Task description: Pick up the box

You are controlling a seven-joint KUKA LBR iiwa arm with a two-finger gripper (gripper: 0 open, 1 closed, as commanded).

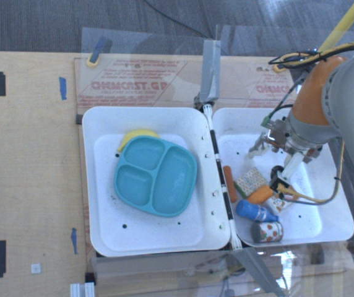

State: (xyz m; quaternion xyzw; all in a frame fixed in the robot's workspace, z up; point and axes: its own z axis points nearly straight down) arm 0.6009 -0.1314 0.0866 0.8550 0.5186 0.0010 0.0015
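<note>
The box (251,179) is small and flat with a beige speckled pattern. It lies tilted in the left half of the right bin (325,218). An orange piece (261,194) touches its lower right side. My gripper (260,145) hangs over the upper middle of the right bin, a short way behind and to the right of the box. Nothing shows between the gripper and the box, and I see nothing held. The grey arm with its orange band (316,98) reaches in from the right.
A red-orange stick (228,182) lies along the right bin's left wall. A blue bottle (255,211) and a patterned cup (267,231) sit near its front. The left bin (99,166) holds a blue divided plate (156,176) over a yellow item (137,135).
</note>
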